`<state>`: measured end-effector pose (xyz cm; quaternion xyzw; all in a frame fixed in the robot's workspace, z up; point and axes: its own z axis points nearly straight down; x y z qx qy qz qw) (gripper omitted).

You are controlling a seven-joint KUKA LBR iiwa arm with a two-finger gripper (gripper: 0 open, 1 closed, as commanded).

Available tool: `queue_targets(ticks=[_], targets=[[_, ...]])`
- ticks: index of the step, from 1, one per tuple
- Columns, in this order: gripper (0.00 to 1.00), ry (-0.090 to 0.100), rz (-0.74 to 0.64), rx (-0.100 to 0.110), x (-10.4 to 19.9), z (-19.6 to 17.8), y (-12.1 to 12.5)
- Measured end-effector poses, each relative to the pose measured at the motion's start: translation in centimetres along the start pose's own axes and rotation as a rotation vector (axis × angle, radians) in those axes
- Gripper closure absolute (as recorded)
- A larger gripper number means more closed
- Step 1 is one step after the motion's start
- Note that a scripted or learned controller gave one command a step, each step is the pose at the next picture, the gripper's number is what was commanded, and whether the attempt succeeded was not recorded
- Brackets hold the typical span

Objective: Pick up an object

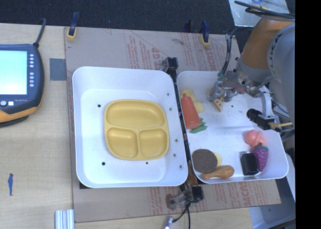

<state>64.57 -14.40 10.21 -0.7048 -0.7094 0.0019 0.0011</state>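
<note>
Item: tool (221, 94), hanging low over the upper part of the right bin (281, 173), on the grey arm (281, 47) that is reaching in from the right. A small tan wedge-shaped piece (217, 104) is lying just under its tip; whether contact is being made cannot be told, and its state (spread or pressed together) cannot be told either.

Risks, as judged from here:
- The wedge is looking small and flat, so the tool may be sliding past it or nudging it toward the bin wall.
- The carrot (190, 112) is lying near to the left (long, smooth, orange with a green end) and may be getting knocked if the approach drifts.

Other contents of the right bin:
- Brown disc (204, 160), flat, matt, near the front edge.
- Tan drumstick-like piece (219, 173), glossy, touching the disc.
- Black block (249, 164), squarish.
- Purple grapes (261, 155), knobbly, just beside the block.
- Pink rounded piece (253, 137), smooth.

Left bin (80, 123): carrying a yellow divided plate (136, 129), hard plastic, three compartments.

Desk (30, 173): pale wood grain, with a cardboard sheet under both bins.
</note>
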Motion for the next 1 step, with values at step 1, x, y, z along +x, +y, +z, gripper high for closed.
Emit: queue_targets(ticks=[1], targets=[[1.0, 0.002, 0.002, -0.002, 7.28, -9.06, -2.62]])
